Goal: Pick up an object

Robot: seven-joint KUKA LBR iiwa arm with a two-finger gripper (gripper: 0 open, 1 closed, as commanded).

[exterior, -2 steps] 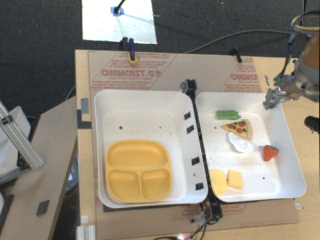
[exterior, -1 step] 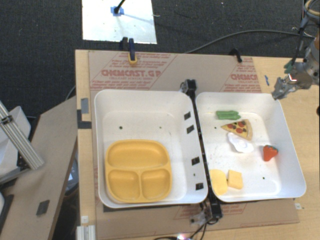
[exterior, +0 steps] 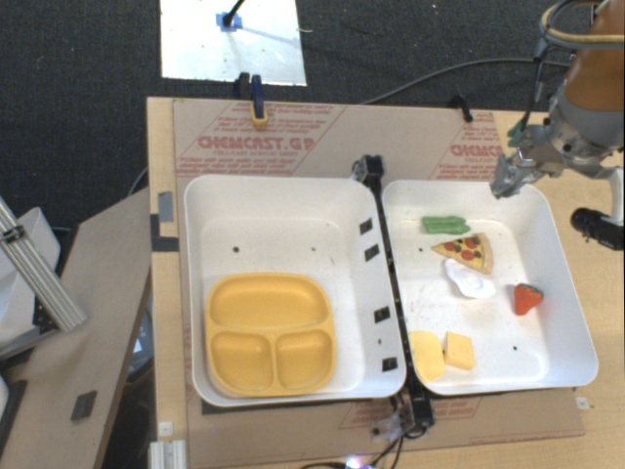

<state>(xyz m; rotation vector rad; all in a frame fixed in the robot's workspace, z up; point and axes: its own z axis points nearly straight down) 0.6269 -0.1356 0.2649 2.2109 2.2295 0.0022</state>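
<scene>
The gripper (exterior: 508, 176) hangs over the far right corner of the right bin (exterior: 566, 291). I cannot tell how its jaws stand. In this bin lie a green bean pod (exterior: 445, 225), a pizza slice (exterior: 467, 251), a strawberry (exterior: 527, 298) and cheese (exterior: 459, 351). A yellow tray (exterior: 270, 334) sits in the left bin (exterior: 283, 213).

The 2 white bins (exterior: 293, 203) look like smooth, slightly glossy moulded plastic. The yellow divided tray (exterior: 270, 332) is matt plastic with soft rounded edges. The toy foods, among them the pizza slice (exterior: 467, 252) and the strawberry (exterior: 527, 298), look like smooth plastic. Under the bins lies a brown paper-faced sheet (exterior: 283, 135) with red print, on a pale wood-look desk (exterior: 107, 291). The floor (exterior: 78, 57) is dark, rough carpet.
</scene>
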